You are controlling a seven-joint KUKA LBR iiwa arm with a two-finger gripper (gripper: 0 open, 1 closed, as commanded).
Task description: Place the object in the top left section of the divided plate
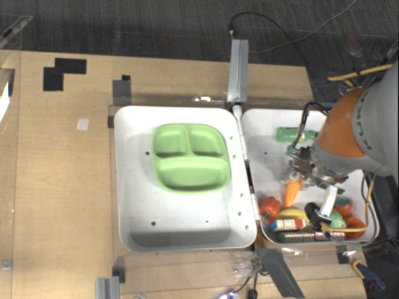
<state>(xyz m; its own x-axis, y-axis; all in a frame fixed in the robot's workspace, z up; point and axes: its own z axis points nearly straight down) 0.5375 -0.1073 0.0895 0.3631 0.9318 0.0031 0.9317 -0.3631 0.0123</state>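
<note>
A light green divided plate (190, 156) lies in the left bin (134, 185), with two small sections on its far side and one long section nearer me. Its top left section (171, 139) has nothing in it. My gripper (299, 169) hangs over the middle of the right bin (265, 142). An orange carrot (291, 193) sits directly below its tip and looks to be touching it, though a grip on it cannot be made out.
Along the right bin's near edge lie a red pepper (269, 207), a yellow banana (293, 215), a dark bar (293, 225) and other green and red toy foods (341, 220). A green item (288, 134) rests at the bin's far side.
</note>
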